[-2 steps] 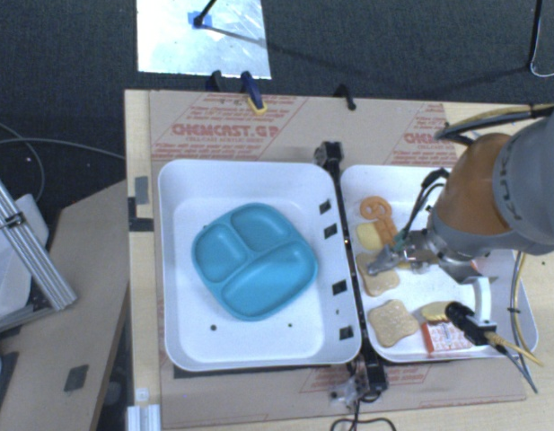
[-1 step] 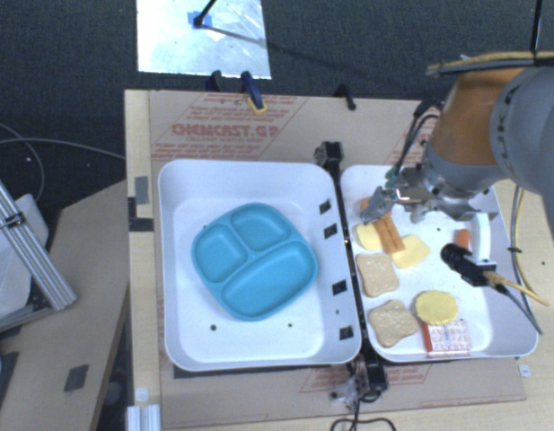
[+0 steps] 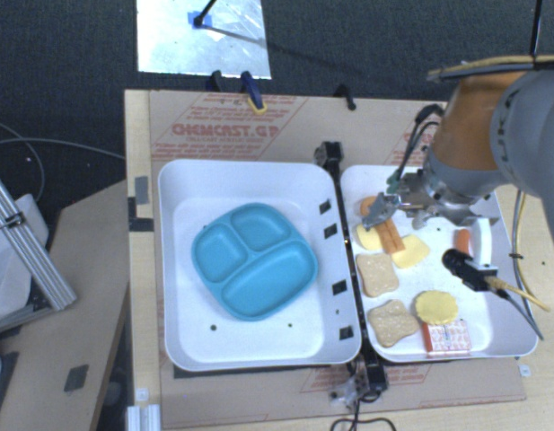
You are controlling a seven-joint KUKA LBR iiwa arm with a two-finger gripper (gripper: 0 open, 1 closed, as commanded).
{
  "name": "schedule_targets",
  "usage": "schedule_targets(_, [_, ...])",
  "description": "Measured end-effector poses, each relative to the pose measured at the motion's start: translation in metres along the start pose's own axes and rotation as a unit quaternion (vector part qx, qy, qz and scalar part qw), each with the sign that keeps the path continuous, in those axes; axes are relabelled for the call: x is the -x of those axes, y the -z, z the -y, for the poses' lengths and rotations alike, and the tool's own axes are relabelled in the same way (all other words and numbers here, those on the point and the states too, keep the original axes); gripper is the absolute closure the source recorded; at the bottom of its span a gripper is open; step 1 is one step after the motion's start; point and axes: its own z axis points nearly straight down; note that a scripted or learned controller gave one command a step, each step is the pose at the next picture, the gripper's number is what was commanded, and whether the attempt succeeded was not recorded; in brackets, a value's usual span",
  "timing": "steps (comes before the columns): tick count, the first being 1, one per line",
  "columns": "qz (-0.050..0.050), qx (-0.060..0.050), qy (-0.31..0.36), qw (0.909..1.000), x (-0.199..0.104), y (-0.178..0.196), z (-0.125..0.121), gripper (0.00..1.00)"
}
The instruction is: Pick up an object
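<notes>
Grey arm point(image 3: 519, 133) with an orange band enters from the right and places the gripper point(image 3: 382, 206) low over the upper left corner of the right bin point(image 3: 495, 326). Whether the gripper is apart or together cannot be told from this angle. An orange piece point(image 3: 367, 207) lies directly at the gripper tip, on its left side; contact between the two cannot be confirmed, and nothing is seen held.

Just below the gripper lie an orange stick point(image 3: 392, 238) and a pale yellow slab point(image 3: 369, 239), touching each other. A yellow wedge point(image 3: 413, 252) sits beside them to the right. Further down, one bread slice point(image 3: 378, 275) lies near the bin's left wall, with a second bread slice point(image 3: 391, 321) below it. A yellow round piece point(image 3: 435, 307) rests to the right of the second slice, and a red and white packet point(image 3: 448, 337) lies just under that round piece, near the bin's lower rim. A small orange bit point(image 3: 462, 238) and a white bit point(image 3: 481, 239) lie side by side toward the right wall.

The left bin point(image 3: 196, 187) holds a blue divided plate point(image 3: 254, 259), lying flat near its middle, well apart from the gripper.
</notes>
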Motion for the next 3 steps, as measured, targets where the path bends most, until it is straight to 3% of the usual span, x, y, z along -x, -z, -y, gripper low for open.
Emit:
schedule_targets(1, [0.002,0.002,-0.002,1.0,0.035,-0.103,-0.008,0.0])
schedule_targets(2, [-0.001,0.006,0.003,1.0,-0.016,0.007,-0.028,0.0])
schedule_targets(3, [0.0,-0.003,-0.004,1.0,0.042,-0.105,-0.006,0.0])
